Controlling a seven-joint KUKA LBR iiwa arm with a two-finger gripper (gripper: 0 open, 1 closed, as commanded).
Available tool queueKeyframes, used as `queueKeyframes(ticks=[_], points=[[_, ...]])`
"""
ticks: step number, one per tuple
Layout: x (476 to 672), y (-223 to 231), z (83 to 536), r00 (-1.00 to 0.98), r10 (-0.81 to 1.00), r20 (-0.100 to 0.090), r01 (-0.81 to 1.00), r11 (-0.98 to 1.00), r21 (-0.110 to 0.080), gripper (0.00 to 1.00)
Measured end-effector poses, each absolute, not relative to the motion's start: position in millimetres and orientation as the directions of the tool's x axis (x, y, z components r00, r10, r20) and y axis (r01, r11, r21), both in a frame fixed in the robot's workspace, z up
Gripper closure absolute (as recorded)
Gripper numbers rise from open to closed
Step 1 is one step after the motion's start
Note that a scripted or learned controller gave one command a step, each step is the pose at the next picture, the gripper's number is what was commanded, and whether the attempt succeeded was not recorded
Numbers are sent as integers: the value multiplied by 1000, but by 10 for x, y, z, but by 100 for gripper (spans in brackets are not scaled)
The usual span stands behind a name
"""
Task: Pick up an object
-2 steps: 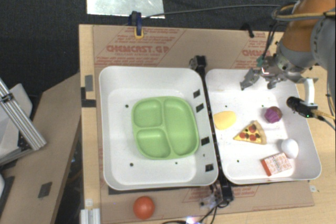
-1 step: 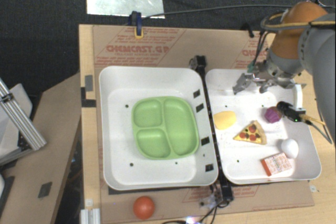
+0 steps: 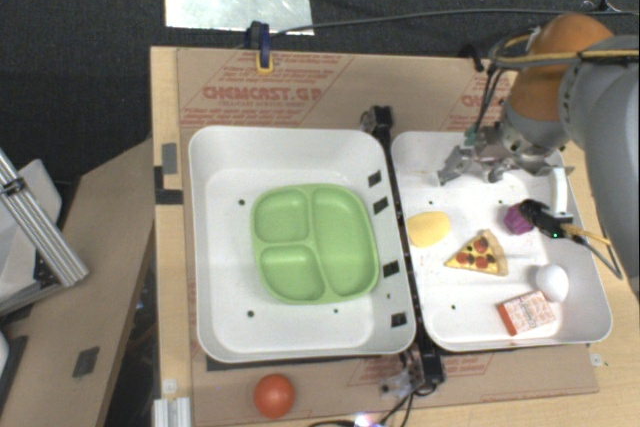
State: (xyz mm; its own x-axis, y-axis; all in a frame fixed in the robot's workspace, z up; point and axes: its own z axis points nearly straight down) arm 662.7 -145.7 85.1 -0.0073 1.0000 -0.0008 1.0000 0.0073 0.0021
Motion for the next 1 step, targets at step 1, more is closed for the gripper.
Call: queueKeyframes(ticks=[1], points=[[6640,-1456,973,-9,1000,-2,1000,9,6,100]])
